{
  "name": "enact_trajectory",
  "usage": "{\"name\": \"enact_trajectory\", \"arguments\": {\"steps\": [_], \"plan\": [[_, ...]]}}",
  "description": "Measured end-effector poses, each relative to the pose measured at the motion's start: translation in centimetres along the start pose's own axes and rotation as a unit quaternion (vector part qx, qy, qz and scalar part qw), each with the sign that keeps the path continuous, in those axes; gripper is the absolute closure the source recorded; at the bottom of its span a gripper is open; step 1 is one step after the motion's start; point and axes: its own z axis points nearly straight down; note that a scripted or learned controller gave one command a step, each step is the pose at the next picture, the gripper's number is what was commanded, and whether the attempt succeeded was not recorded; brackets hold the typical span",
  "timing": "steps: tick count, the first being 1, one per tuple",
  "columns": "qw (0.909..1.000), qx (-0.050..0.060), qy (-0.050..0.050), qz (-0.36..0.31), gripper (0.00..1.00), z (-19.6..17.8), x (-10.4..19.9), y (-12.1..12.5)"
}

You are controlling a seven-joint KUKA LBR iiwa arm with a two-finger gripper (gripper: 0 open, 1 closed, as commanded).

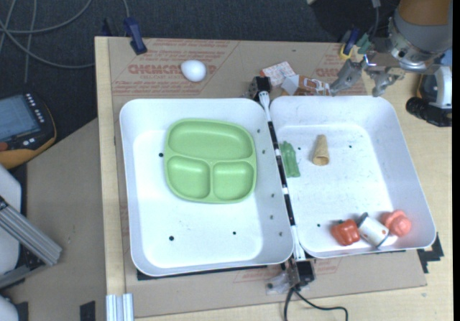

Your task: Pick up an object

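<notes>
Hovering: gripper (366, 74) seen spread wide, nothing held, beyond right bin (402, 147) far rim | cone (320, 149) lies mid-bin, beside green strip (290, 159) | risk judged: descent misaligned, rim struck, cone rolled aside.

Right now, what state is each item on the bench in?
end effector: above the right bin's far rim, holding nothing
green divided plate: flat in the left bin, compartments bare
cone: lying on its side in the right bin
green strip: flat beside the divider
white egg-shaped object: on the cardboard outside the bins
</notes>
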Motion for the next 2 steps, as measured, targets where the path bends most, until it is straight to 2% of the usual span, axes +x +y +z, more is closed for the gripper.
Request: {"name": "enact_trajectory", "arguments": {"steps": [1,2], "plan": [[1.0000,-0.001,0.000,0.000,0.00,16.8,2.2,-3.0],[1.0000,-0.002,0.000,0.001,1.00,15.7,2.2,-3.0]]}}
